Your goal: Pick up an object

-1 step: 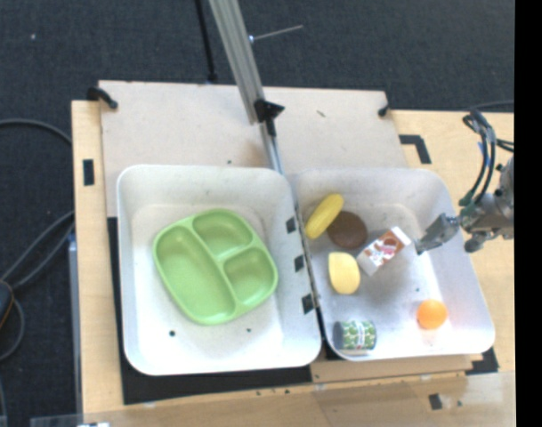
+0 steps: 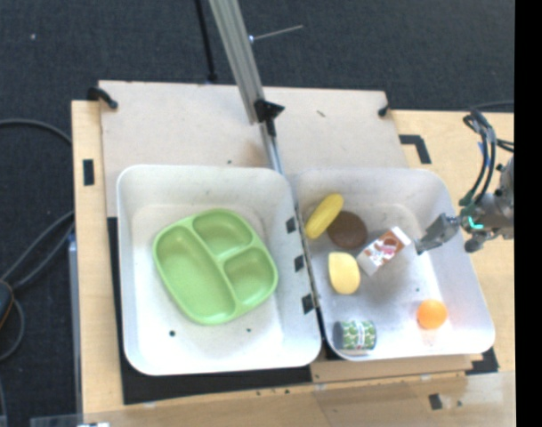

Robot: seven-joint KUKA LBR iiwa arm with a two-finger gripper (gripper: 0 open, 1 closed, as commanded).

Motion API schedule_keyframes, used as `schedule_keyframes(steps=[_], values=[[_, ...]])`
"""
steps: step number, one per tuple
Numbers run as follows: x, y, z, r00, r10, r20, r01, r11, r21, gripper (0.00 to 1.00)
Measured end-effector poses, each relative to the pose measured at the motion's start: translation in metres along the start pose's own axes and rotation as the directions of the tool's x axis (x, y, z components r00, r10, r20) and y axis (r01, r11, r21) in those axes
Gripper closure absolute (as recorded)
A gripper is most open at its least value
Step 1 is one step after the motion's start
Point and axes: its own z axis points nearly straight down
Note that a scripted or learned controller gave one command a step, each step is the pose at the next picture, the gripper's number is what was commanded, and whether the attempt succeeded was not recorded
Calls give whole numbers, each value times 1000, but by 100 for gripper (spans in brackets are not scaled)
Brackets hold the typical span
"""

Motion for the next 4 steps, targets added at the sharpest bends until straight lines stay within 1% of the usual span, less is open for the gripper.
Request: schedule_keyframes(steps=[1,2,3,4], values=[[-5,1,43,1000,2,1,-2,1000,5,0],[3,2,88,1000,2,0,-2,1000,6,0],[5,5,150,1000,2,-1,-2,1000,7,0],[4,8,135,1000,6,0,-6,1000,-2,100]])
